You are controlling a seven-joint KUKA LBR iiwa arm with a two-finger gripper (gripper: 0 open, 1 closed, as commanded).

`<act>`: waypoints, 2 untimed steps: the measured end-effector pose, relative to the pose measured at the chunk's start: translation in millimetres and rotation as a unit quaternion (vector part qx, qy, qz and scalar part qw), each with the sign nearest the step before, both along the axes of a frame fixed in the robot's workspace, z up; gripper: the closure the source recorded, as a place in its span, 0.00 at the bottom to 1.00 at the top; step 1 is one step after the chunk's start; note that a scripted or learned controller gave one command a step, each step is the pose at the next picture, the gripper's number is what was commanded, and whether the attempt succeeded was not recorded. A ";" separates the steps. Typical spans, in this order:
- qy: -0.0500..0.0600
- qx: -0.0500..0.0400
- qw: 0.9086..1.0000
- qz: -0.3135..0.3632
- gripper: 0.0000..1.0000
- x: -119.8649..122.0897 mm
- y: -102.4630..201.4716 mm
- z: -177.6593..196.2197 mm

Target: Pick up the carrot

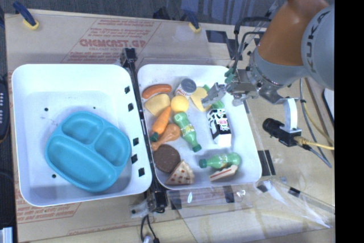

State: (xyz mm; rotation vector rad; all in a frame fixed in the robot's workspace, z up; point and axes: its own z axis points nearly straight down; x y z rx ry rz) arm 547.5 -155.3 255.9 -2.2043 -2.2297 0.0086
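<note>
The carrot (161,120) lies in the right bin (248,145), near that bin's left wall, slanting with its green tip down toward the chicken drumstick (165,134). It sits packed among other toy food: a hot dog (156,90) and a wedge of bread (157,103) toward the far edge, a lemon (179,103) and a green bottle (187,131) just beside it on the right. The left bin (23,122) carries a blue divided plate (88,149).

The gripper (219,94) hangs over the right bin's far right part, near a milk carton (219,125), well apart from the carrot. Whether the jaws are spread or closed I cannot tell; nothing is visibly between them.

This looks like the approach step, with no grasp made yet. The next move calls for travelling across the bin toward its left wall, lining the jaws across the carrot's slanted body and descending without catching the neighbouring lemon or bottle.
</note>
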 end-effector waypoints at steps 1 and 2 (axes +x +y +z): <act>0.008 0.001 1.000 -0.004 0.00 38.0 56.7 -146.1; 0.005 -0.001 1.000 -0.001 1.00 41.8 53.8 -129.0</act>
